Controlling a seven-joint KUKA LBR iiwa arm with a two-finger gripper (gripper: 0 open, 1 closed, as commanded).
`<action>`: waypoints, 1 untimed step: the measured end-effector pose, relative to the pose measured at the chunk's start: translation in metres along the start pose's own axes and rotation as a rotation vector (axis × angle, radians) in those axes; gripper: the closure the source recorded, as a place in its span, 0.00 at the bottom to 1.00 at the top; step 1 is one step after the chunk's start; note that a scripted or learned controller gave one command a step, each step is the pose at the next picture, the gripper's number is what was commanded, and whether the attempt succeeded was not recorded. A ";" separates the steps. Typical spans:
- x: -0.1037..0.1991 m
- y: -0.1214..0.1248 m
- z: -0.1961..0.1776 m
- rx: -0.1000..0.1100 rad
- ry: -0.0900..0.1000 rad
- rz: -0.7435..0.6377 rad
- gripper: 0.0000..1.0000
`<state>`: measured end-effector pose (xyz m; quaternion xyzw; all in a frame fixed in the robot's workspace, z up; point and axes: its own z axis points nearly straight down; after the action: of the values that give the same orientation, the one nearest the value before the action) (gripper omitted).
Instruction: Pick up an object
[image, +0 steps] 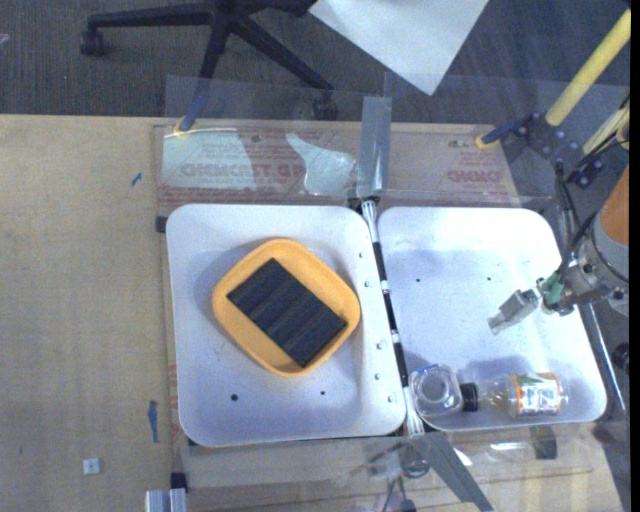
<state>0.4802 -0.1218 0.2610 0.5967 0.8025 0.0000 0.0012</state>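
Observation:
An orange square dish (285, 318) with a black ribbed insert lies in the left bin (200, 250). In the right bin (450, 240), along the front wall, lie a clear plastic bottle with an orange label (520, 395) on its side and a small clear round jar (435, 390) beside its cap end. My gripper (512, 310) hangs over the right side of the right bin, pointing left, above and apart from the bottle. Nothing shows between its fingers.
A metal divider (385, 310) runs between the two bins. Behind them lies a clear plastic sheet over cardboard (270, 165). Yellow-handled tools (590, 70) stand at the back right. Wooden bench (70, 300) extends to the left.

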 end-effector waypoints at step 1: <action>0.033 0.010 0.072 0.003 0.003 0.123 0.00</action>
<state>0.4807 -0.0878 0.1886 0.6450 0.7642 -0.0005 -0.0009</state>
